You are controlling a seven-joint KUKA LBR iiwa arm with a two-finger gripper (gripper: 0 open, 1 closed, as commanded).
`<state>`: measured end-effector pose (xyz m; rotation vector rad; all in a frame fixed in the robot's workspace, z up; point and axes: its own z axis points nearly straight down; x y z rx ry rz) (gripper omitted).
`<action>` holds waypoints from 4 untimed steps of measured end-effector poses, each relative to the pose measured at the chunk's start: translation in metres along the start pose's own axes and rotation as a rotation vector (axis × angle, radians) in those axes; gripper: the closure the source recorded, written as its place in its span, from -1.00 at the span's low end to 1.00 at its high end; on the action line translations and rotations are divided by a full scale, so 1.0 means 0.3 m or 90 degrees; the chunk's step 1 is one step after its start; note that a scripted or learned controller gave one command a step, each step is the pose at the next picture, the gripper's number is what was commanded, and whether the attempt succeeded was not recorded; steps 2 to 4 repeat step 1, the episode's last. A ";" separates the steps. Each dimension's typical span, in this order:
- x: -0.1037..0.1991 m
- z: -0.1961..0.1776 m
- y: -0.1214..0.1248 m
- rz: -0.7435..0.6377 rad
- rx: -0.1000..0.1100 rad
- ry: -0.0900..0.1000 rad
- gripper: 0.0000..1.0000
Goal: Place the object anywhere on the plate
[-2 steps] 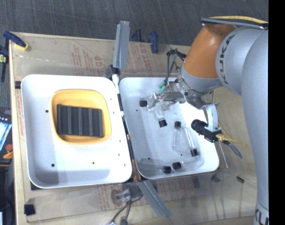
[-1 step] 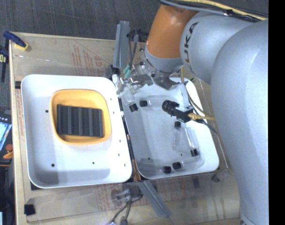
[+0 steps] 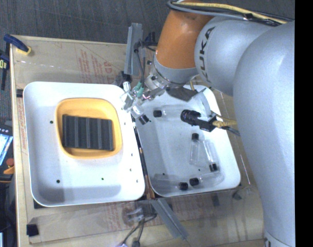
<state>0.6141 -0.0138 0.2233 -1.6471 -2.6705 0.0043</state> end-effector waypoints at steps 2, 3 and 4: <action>-0.001 -0.001 0.000 0.000 0.000 0.000 -1.00; -0.001 -0.001 0.000 0.000 0.000 0.000 -1.00; -0.001 -0.001 0.000 0.000 0.000 0.000 -1.00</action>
